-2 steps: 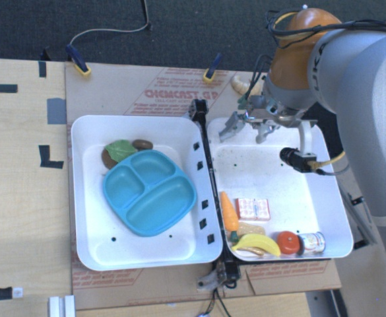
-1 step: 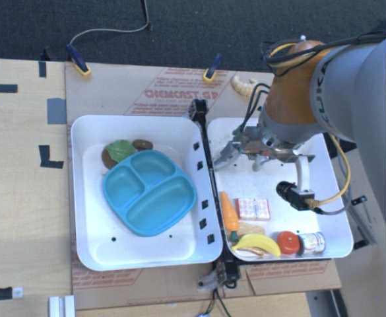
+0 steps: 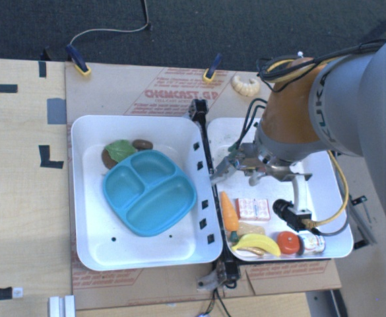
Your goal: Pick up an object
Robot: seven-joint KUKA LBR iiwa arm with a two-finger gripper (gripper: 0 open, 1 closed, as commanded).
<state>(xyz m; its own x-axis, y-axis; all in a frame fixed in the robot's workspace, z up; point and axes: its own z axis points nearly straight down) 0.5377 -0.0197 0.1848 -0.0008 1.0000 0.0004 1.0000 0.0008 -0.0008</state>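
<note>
My gripper (image 3: 235,166) hangs over the left part of the right bin (image 3: 324,170), close to the divider between the bins, with the grey and orange wrist (image 3: 297,121) covering much of that bin. Below the gripper lie an orange carrot (image 3: 229,211), a small white and red box (image 3: 253,209), a yellow banana (image 3: 257,244), a red tomato (image 3: 288,242) and a small bottle (image 3: 312,244). The carrot's top end sits just under the gripper. I see nothing held.
The left bin (image 3: 87,197) holds a blue divided plate (image 3: 150,191), a green leafy item (image 3: 120,150) and a brown piece (image 3: 142,144). A pale curved item (image 3: 247,86) lies on the cardboard behind the right bin. Black cables run along the divider (image 3: 204,157).
</note>
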